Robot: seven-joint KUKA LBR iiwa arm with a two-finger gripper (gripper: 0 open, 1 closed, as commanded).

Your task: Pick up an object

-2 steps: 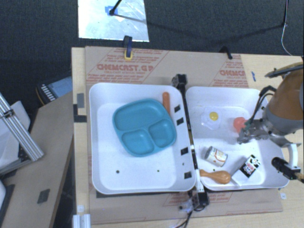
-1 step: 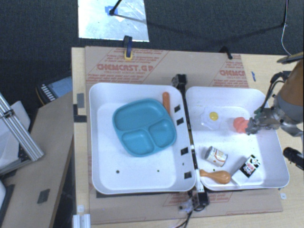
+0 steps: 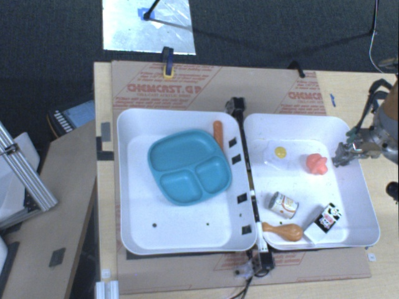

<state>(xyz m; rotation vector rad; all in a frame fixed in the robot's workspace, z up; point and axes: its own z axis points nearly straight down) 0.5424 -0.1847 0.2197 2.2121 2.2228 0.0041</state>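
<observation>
The right bin (image 3: 355,185) holds a pink toy (image 3: 317,164), a clear piece with a yellow centre like a fried egg (image 3: 279,152), a small tin can (image 3: 283,204), a tan drumstick (image 3: 284,230) and a black-and-white carton (image 3: 327,217). My gripper (image 3: 343,154) hangs over the right side of that bin, just right of the pink toy, with nothing visibly between its fingers. The left bin (image 3: 134,229) holds a blue divided plate (image 3: 189,174) and an orange sausage (image 3: 218,134) by its right wall.
A black divider with clips (image 3: 244,179) runs between the bins. Both bins rest on a cardboard sheet (image 3: 187,86). A yellow clamp (image 3: 168,61) sits at the sheet's back edge. An aluminium frame (image 3: 22,173) stands at far left.
</observation>
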